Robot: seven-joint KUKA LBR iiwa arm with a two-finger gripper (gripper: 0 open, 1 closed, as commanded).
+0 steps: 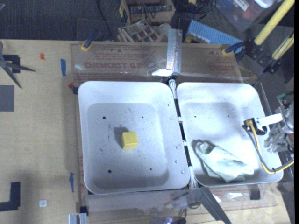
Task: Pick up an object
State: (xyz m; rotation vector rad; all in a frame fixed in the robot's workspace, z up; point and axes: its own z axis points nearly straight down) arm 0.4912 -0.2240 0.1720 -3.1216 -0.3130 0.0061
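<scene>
In the camera view, I see my gripper [275,136] at the right edge of the right bin [219,101]; whether it is released or clenched I cannot tell. The nearest object, a crumpled white cloth [223,161], lies toward 8 o'clock from it, long axis running 10 to 4 o'clock. A small yellow block [130,140] sits in the left bin [93,106], far toward 9 o'clock.

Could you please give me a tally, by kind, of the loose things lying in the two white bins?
Yellow block: 1, in the left bin
Pale crumpled cloth: 1, in the right bin
Total: 2
</scene>
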